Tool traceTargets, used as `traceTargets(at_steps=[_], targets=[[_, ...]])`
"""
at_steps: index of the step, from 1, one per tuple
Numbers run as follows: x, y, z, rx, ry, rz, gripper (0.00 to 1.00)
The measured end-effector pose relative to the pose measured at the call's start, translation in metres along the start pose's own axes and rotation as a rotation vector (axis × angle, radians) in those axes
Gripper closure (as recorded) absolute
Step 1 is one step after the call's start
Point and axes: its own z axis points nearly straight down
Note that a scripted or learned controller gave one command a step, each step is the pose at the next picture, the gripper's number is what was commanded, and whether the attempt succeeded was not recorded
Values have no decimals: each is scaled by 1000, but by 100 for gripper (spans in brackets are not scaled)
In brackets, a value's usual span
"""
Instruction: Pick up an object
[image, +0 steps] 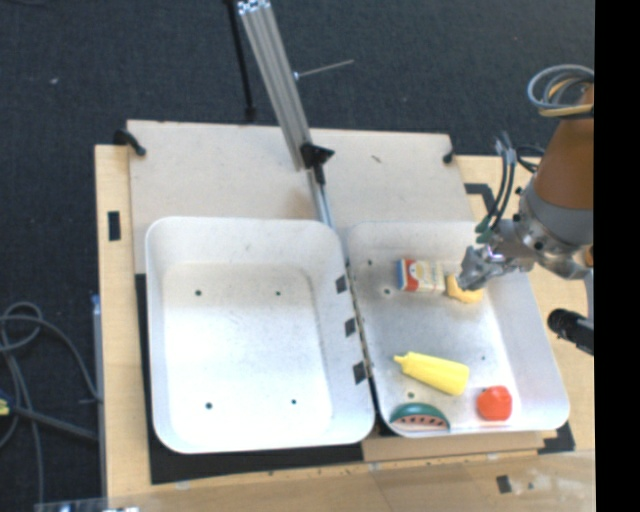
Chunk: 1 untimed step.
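Camera view. Two shallow white plastic bins sit side by side on a pale wooden bench (115, 300); the left bin (250, 330) and the right bin (520, 330) meet along a dark seam near the centre. A slanted grey metal camera mast (280, 85) rises from the bench's far edge.

All loose objects lie in the right bin. A small carton with a red and blue label (420, 275) rests near the bin's far edge, and a pale yellow soft lump (465, 292) lies touching or just beside the carton's right end. A yellow squeeze bottle with a pointed nozzle (433, 371) lies on its side toward the near edge. A watermelon-slice toy, green-rimmed with red flesh (418, 417), rests against the near wall, and a round red tomato-like toy (494, 403) sits near the near right corner.

The grey arm with its orange band (570, 160) enters from the right and angles downward, so that the two-finger gripper (477, 270) arrives low over the far right part of the right bin. The gripper sits directly at the yellow lump, beside the carton, which suggests that the lump is the intended object. Whether the gripper is spread or closed cannot be told at this resolution, and no object is seen lifted. The grasp is judged to be at the contact stage; the adjacent carton could be nudged or caught along.
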Motion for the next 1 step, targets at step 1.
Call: traceTargets(at_steps=[1], targets=[[50, 6, 8, 2, 0, 1, 100]])
